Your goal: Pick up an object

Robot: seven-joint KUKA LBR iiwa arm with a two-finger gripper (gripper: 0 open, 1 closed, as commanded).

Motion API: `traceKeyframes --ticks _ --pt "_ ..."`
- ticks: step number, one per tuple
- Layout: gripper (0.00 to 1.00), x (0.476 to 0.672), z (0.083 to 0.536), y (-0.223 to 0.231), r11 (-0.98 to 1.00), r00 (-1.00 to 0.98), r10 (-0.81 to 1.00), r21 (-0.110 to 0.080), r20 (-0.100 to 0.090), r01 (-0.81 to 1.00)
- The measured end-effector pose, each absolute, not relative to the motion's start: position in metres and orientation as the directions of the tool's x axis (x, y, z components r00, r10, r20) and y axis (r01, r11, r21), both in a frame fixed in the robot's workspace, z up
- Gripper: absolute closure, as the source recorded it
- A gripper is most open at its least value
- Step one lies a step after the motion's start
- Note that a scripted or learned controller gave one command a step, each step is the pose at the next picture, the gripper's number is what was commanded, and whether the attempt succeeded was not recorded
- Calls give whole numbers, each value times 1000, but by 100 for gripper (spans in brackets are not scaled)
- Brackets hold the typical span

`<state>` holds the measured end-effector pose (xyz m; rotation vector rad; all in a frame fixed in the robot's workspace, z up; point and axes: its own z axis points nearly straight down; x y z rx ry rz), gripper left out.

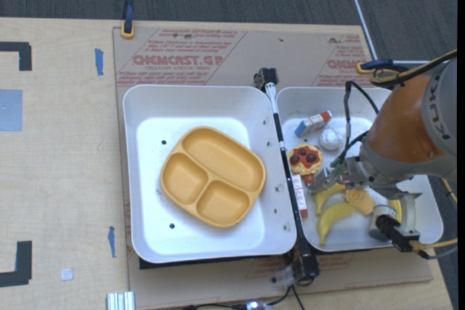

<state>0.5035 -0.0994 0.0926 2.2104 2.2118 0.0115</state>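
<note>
Two white bins: left bin [138, 156] bearing one yellow divided plate [212, 176], well left of gripper [347, 184]. Right bin [429, 225] bearing one banana [332, 216] just below gripper, one berry tart [305, 158] just left, one white ball [333, 136] above. Grip state impossible to tell, hidden under wrist.

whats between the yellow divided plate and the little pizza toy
In the camera view, bare left-bin floor, then the black divider between bins, separate the yellow divided plate from the pizza toy.
</note>
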Motion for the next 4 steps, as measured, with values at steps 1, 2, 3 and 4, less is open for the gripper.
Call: traceKeyframes --ticks 1,2,3,4 --pt "100 503 101 -99 0 0 1000 14 -5 1000" --pt "100 480 185 -17 1 -1 1000 1 1 1000" --pt "100 481 195 -17 2 -2 1000 5 0 1000" --pt "100 483 205 -17 3 -3 1000 8 0 1000"
